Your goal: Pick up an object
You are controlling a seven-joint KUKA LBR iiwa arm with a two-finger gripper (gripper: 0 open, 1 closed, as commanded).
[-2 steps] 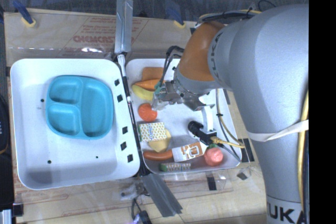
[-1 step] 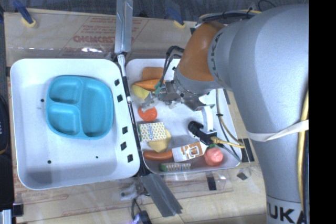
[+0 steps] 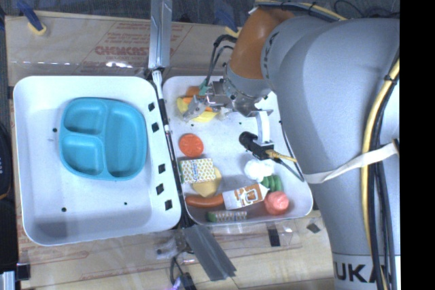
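Hovering low over yellow toy food (image 3: 192,107) in the right bin (image 3: 299,195), the end effector (image 3: 207,100) hides whether it grips anything.

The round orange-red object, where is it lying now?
The round orange-red object lies in the right bin, near its left wall, just above the checkered yellow packet and below the gripper.

- An orange-red disc (image 3: 191,144) lay flat near the left wall of the right bin (image 3: 297,181).
- A patterned yellow-white packet (image 3: 197,168) sat just below it, touching a yellow wedge (image 3: 207,187).
- A small carton (image 3: 243,196) lay on its side by the bin's near edge, beside a red ball (image 3: 276,202).
- Yellow and orange pieces (image 3: 194,107) clustered at the far left corner.
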